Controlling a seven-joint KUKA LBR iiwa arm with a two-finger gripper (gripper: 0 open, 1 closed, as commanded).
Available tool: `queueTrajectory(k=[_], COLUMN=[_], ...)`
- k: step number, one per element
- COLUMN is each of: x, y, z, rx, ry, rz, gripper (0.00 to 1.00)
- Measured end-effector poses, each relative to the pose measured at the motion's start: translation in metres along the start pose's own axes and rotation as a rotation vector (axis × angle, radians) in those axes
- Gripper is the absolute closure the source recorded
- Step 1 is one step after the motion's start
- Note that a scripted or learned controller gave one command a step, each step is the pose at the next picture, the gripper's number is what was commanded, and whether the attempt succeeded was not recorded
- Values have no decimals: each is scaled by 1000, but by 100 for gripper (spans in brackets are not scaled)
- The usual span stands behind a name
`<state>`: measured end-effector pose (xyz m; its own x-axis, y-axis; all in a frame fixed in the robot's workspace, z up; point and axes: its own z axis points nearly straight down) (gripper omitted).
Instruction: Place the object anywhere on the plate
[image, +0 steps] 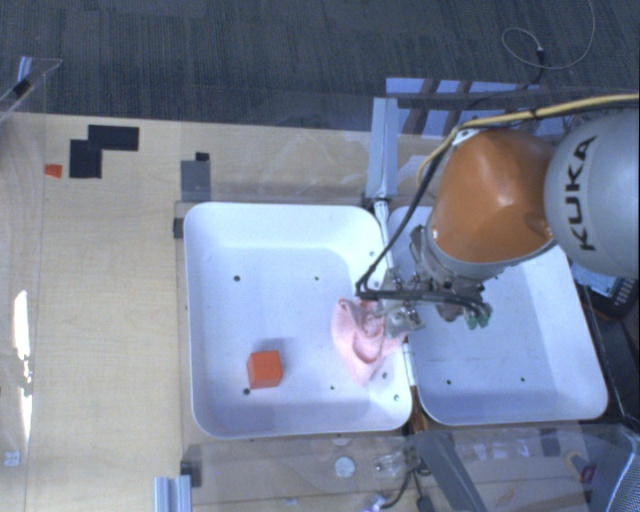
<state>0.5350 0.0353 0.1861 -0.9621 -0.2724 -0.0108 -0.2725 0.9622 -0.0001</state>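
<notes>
Orange block (265, 369) and pink cloth (360, 342) lie in left bin (215, 300).

Robotics lab bench, KUKA-branded arm (560, 200) at the frame's right, two white bins (215, 300) centre, pale wooden benchtop (90, 320), black tape markers (98, 148) upper left, loose cables (540, 45) top right.

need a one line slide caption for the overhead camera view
KUKA arm reaches in from the right, gripper over a pink plate in the left bin; orange cube sits apart.

"KUKA" lettering, on grey arm (590, 200)
</notes>
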Motion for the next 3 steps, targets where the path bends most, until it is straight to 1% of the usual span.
queueTrajectory(k=[1, 2, 3], x=[-12, 2, 19], y=[62, 127, 74], z=[0, 14, 0], rx=[-2, -3, -1], ry=[-1, 2, -3], rz=[-215, -393, -588], gripper=[100, 100, 100])
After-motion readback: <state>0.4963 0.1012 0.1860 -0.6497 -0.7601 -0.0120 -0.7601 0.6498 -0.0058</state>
